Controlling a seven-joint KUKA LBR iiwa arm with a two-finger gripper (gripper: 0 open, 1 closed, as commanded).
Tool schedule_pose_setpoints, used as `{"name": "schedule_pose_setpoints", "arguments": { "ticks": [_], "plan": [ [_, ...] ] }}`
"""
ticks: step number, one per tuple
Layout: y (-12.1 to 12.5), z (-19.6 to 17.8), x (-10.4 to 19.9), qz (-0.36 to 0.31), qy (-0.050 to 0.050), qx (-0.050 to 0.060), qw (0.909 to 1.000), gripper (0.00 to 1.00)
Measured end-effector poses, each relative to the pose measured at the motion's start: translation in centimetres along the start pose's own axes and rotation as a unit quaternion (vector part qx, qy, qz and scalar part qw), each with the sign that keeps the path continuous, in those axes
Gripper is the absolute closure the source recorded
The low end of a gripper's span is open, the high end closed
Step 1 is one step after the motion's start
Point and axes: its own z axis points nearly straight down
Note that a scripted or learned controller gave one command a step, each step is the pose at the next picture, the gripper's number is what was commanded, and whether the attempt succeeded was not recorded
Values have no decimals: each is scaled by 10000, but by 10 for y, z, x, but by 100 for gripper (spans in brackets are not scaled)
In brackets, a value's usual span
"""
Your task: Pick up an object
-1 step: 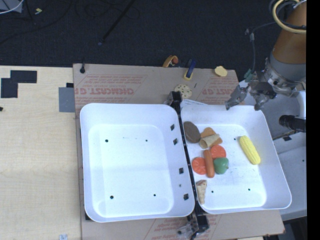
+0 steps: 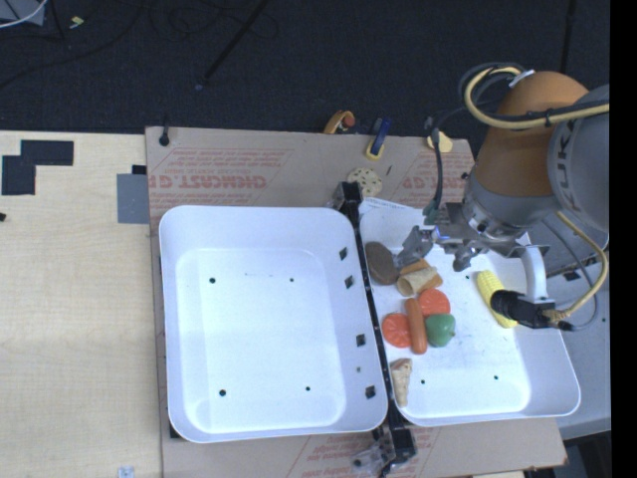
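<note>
My gripper [image 2: 439,253] hangs over the back of the right bin [image 2: 518,386], and its two grey fingers stand apart, open, with nothing between them. Just below the left finger lie a tan cylinder [image 2: 419,280] and a brown oval piece [image 2: 379,263]. Further forward sits a cluster: an orange stick [image 2: 416,327] across a red disc [image 2: 395,331], an orange-red piece [image 2: 435,302] and a green piece [image 2: 441,330]. A yellow corn-like piece [image 2: 491,294] lies to the right, under the arm's cable. A beige wedge [image 2: 401,378] rests against the bin's left wall.
The left bin [image 2: 189,267] stands beside the right one, with a black divider strip [image 2: 363,297] between them. The arm's grey and orange body [image 2: 532,147] looms over the right bin's back right corner. Small clips [image 2: 376,137] lie on the cardboard behind the bins.
</note>
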Motion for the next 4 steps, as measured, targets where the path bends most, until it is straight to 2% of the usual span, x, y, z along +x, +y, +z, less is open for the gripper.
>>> {"name": "schedule_pose_setpoints", "arguments": {
  "ticks": [1,2,3,4],
  "plan": [
    [-31,79,-34,33,-20,4,10000,0],
    [-16,119,-71,28,-27,-42,10000,0],
    [4,116,-99,22,-30,-63,10000,0],
    [55,115,-38,-6,-21,-66,10000,0]
  ]
}}
